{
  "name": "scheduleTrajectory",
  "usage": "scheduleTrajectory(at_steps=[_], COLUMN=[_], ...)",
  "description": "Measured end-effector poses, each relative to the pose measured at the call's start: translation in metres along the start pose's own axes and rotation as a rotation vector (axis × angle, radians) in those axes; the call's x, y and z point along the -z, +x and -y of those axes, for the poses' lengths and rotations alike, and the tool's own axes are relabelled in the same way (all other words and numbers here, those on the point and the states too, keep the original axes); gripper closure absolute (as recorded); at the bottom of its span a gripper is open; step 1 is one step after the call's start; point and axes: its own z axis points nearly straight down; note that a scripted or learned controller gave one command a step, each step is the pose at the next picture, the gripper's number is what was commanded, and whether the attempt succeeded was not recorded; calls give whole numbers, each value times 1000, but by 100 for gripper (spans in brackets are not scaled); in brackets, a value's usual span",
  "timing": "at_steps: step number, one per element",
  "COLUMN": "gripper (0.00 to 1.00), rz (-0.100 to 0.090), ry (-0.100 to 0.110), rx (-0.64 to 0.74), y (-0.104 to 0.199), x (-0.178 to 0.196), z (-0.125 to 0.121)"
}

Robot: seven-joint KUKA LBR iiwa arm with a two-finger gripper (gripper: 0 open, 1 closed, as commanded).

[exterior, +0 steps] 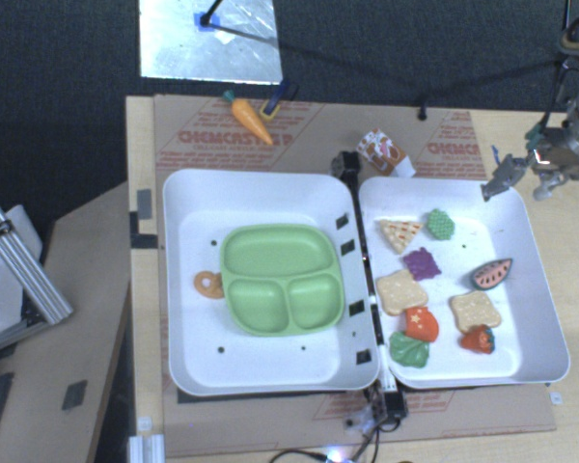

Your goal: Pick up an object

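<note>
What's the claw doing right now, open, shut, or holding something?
Claw: open, holding nothing, at the far right corner of the right bin.

Arm at right edge, claw (521, 183) low (fingers spread), holding nothing

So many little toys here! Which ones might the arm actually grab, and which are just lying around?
Candidates, in the right bin near the gripper:
pizza slice
green berry
purple piece
watermelon slice
two toasts
tomato
strawberry
green leaf

Lying about:
green tray
pretzel
carrot
small carton
</note>
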Motion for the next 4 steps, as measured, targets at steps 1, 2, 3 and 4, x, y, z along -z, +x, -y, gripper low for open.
scheduleTrajectory(at_steps=[1, 2, 3, 4], gripper=[0, 0, 0, 0], rz=[2, 2, 1, 1], ry=[-12, -9, -9, -9], rx=[3, 2, 1, 1], y=[1, -3, 4, 9], x=[8, -37, -91, -142], z=[-2, -9, -2, 6])
